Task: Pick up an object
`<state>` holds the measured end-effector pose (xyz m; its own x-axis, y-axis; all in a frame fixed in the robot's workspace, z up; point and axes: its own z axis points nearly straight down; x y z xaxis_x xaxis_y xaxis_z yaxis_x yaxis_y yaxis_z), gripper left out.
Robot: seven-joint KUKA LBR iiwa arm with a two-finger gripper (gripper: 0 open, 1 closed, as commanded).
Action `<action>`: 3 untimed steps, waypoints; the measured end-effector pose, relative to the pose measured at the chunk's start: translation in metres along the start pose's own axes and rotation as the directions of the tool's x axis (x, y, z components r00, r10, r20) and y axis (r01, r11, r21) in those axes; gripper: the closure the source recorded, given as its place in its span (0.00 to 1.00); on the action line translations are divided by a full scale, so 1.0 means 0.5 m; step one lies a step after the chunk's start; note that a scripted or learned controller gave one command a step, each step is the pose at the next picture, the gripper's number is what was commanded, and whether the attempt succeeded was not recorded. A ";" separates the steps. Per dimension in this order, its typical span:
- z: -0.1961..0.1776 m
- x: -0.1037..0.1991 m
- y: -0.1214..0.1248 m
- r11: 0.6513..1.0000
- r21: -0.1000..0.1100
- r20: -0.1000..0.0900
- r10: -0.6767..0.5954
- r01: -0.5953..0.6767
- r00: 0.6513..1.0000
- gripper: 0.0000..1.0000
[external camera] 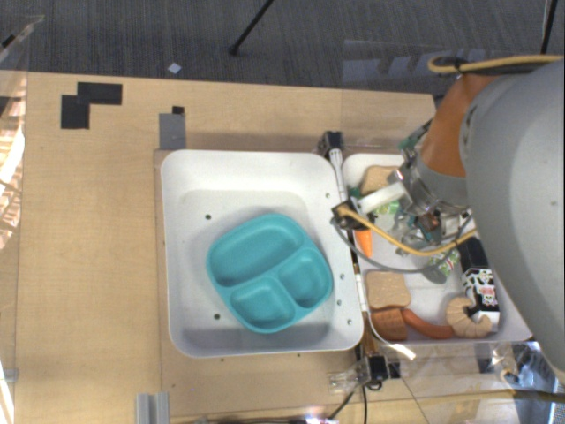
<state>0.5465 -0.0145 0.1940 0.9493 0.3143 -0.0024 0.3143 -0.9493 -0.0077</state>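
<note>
Down at the right-hand bin, the grey arm reaches in from the right, its orange band above the wrist, and the pincer sits low over the upper left part of that bin. Cables and the wrist crowd around it, so I cannot tell whether the pincer is spread or pressed together, and nothing can be seen held in it.

The things to pick all lie in this right bin. A tan piece of bread rests near the top edge, just above the pincer. An orange, carrot-like piece lies at the bin's left wall, just beside the pincer. Lower down, a square slice of toast lies flat, with a reddish sausage below it. A pale curled pastry touches the sausage's right end, and a black-and-white carton lies just above the pastry.

The left bin holds a teal divided plate, lying tilted across its floor. Both bins sit side by side on the wooden desk.
</note>
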 end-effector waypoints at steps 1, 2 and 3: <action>-0.021 0.003 -0.002 1.000 0.003 0.000 -0.015 0.015 1.000 1.00; 0.022 -0.104 -0.065 0.973 -0.003 0.001 -0.232 0.232 0.973 1.00; -0.038 -0.124 0.075 1.000 -0.007 -0.003 -0.006 0.006 1.000 1.00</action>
